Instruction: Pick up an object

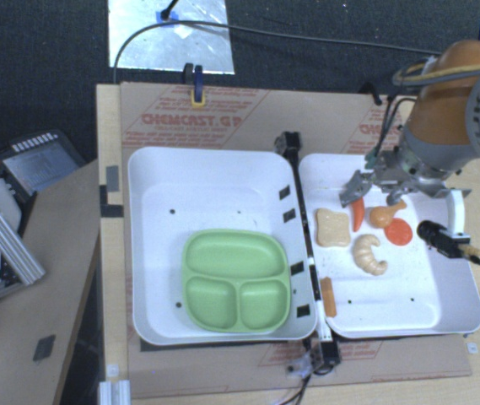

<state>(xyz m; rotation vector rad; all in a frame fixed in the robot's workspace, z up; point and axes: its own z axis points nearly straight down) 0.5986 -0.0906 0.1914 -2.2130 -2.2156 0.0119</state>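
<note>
Two shallow white bins sit side by side on a cardboard-covered bench (pixel 223 112). We see a green divided plate (pixel 236 279) in the left bin (pixel 155 226). The right bin (pixel 450 302) holds a toast slice (pixel 333 228), a croissant (pixel 369 254), a red tomato slice (pixel 399 232), a chicken drumstick (pixel 385 215) and a red carrot-like stick (pixel 357 214). The gripper (pixel 359 190) hovers over the stick's upper end; we cannot tell whether it is released or clenched. An orange stick (pixel 327 297) lies at that bin's left edge.
</note>
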